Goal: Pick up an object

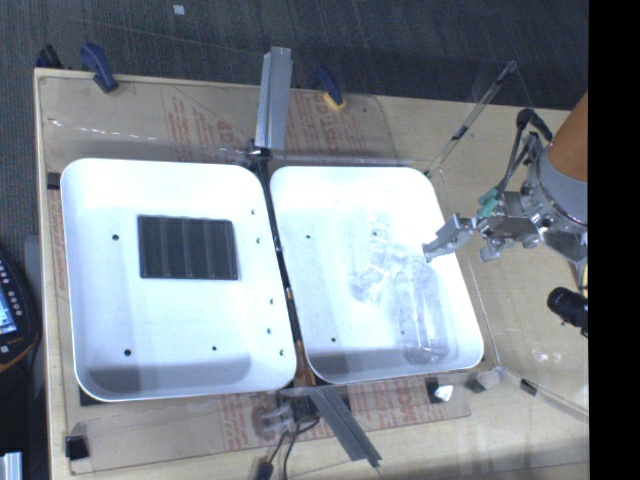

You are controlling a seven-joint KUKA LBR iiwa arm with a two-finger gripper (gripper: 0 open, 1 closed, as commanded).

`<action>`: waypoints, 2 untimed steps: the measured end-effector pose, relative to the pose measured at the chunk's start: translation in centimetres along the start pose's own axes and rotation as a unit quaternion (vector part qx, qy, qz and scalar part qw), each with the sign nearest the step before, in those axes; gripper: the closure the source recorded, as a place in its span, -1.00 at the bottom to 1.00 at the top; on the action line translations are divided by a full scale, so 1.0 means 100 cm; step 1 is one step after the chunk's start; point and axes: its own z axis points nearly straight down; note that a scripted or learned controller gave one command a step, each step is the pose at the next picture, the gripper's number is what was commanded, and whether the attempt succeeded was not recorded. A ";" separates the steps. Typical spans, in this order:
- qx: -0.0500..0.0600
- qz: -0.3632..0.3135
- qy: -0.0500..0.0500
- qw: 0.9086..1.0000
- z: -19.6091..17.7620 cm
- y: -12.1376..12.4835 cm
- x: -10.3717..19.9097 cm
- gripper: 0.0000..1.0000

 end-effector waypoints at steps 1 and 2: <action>0.000 -0.035 0.001 0.999 0.016 0.001 -0.001 -1.00; 0.002 -0.033 0.001 0.999 0.041 0.000 -0.008 -1.00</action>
